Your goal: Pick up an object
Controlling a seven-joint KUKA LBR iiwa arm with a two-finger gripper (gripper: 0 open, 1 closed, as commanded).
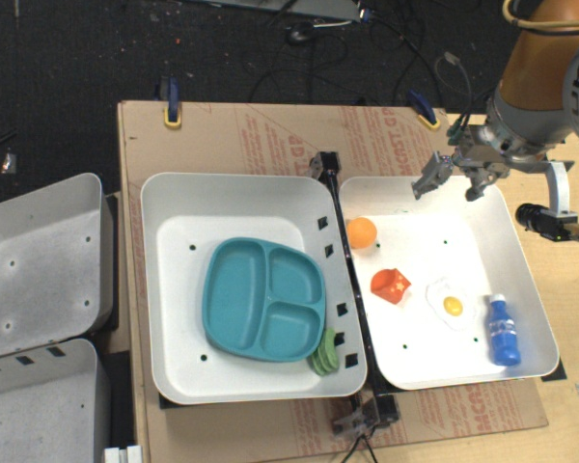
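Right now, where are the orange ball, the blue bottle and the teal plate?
Orange ball [362, 232]: camera view, its middle.
Blue bottle [503, 330]: camera view, its body.
Teal plate [234, 297]: camera view, its large left compartment.

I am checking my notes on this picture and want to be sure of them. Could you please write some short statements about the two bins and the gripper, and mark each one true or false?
1. The teal divided plate lies in the left bin. True.
2. The orange ball lies in the left bin. False: it is in the right bin, near the divider.
3. The gripper holds the blue bottle. False: its fingers are open with nothing between them, above the right bin's far edge.
4. The fried egg toy lies between the red object and the blue bottle. True.
5. A green object lies beside the plate's near right edge. True.
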